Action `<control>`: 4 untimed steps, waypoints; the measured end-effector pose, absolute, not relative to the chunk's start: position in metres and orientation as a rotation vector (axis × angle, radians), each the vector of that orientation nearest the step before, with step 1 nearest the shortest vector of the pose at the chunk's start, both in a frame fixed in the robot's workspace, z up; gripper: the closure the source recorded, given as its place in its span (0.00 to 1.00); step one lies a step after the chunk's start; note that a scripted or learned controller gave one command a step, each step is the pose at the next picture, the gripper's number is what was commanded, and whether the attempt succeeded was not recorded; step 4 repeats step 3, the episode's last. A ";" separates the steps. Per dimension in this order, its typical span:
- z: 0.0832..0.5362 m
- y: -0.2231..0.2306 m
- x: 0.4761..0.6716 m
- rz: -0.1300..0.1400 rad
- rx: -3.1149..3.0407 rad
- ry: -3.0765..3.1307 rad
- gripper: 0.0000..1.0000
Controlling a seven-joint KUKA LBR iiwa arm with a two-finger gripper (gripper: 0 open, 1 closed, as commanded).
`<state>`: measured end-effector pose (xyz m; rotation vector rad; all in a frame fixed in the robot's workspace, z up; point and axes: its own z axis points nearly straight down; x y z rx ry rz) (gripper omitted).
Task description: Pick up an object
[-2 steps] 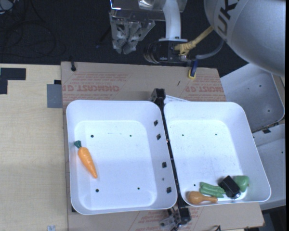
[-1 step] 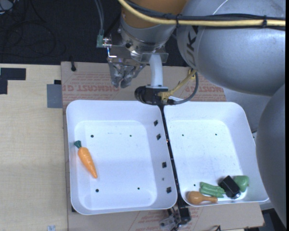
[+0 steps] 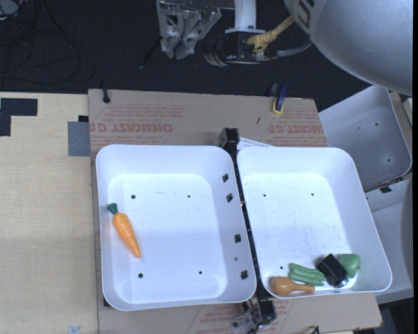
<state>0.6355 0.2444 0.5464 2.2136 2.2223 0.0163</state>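
Wide bare floor across the left bin [image 3: 160, 160], broken only by a carrot [image 3: 126, 234] close to its left wall; plenty of open floor in the right bin [image 3: 299, 160] too, save the near right corner, crowded with a green pod [image 3: 306, 274], a black block [image 3: 332, 269], a green piece [image 3: 350, 261] and an orange gourd [image 3: 290, 286], packed tight; black divider clips [image 3: 238, 214] between the bins.

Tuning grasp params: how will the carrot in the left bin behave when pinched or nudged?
The carrot looks like moulded plastic, so probably rigid and light. Its tapered, rounded body may squirt out of a pinch near the tip. Lying alone on the flat left bin floor, it would likely roll or pivot if nudged.
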 end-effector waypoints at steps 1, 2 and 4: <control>0.410 0.244 0.643 -0.028 2.227 2.227 1.00; 0.547 0.195 0.644 0.013 2.221 2.213 1.00; 0.396 0.176 0.616 -0.030 2.231 2.225 1.00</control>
